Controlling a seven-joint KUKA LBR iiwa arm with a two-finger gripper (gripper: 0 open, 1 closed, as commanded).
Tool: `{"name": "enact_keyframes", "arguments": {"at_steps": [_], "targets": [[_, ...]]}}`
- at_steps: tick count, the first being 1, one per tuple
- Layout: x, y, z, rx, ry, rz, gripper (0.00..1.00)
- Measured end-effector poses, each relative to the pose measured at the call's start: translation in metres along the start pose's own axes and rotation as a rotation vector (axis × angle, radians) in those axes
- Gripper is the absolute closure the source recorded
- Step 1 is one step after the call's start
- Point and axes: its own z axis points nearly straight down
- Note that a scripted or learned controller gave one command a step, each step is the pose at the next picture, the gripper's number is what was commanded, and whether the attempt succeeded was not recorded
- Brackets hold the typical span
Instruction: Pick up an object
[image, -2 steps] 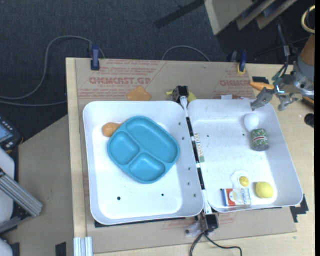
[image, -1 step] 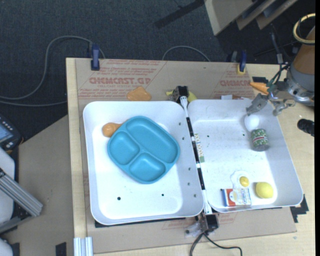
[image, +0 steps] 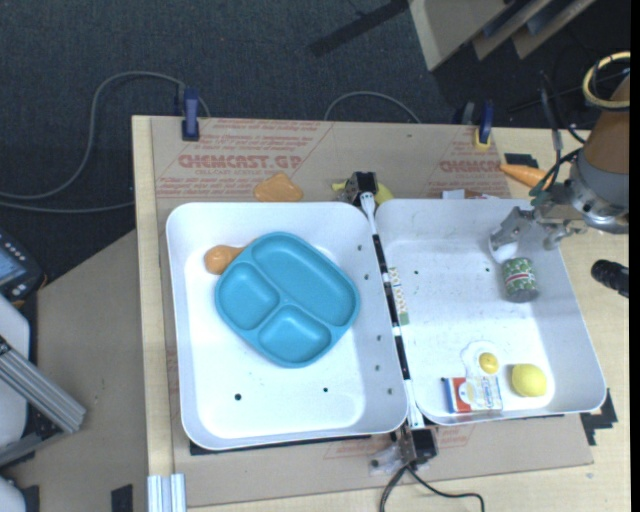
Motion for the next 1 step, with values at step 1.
{"name": "enact_keyframes", "arguments": {"at_steps": [1], "targets": [[0.0062,-0.0207,0.0636,-0.001,0.012,-0.005,0.00]]}}
